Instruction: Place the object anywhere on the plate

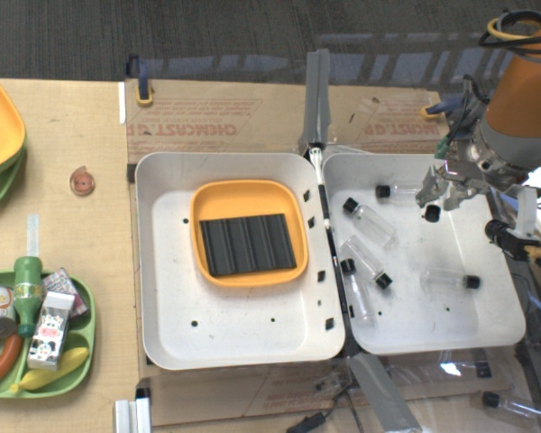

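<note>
Holding one dark mat (249, 245), one orange plate (249, 197), five clear vials (370, 226) right bin (415, 336)

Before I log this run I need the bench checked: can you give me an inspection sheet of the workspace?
Surface: two white bins, left bin and right bin, side by side on cardboard.
Job's things: orange plate in the left bin, with a dark ribbed insert; clear vials with black caps scattered in the right bin.
Clutter: green tray of toy food at left.
Grippers: gripper over the right bin's upper right.
Cables: yellow cable above the arm.
Surroundings: dark floor.
</note>
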Motion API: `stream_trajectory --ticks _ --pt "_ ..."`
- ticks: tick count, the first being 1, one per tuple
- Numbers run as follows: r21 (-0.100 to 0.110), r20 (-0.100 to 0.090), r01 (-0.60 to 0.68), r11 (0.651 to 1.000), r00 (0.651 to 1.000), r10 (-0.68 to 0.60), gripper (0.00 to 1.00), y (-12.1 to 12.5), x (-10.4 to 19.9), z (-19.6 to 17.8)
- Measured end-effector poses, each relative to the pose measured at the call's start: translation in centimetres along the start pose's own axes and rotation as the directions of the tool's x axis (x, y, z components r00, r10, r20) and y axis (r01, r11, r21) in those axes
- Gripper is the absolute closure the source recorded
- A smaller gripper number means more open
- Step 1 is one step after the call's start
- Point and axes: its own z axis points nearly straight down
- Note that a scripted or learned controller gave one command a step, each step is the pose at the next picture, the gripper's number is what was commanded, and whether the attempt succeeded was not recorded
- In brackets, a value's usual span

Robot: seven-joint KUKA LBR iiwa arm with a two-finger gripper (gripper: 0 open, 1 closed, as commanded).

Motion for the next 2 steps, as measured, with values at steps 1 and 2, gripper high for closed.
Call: stream_trajectory --ticks 1,2 --pt "-0.001 0.001 0.077 0.997 0.997 -0.077 1.00 4.8 -3.4 0.1" --pt "-0.004 0.003 0.323 0.946 0.946 -0.323 1.00 7.7 -4.1 -1.3"
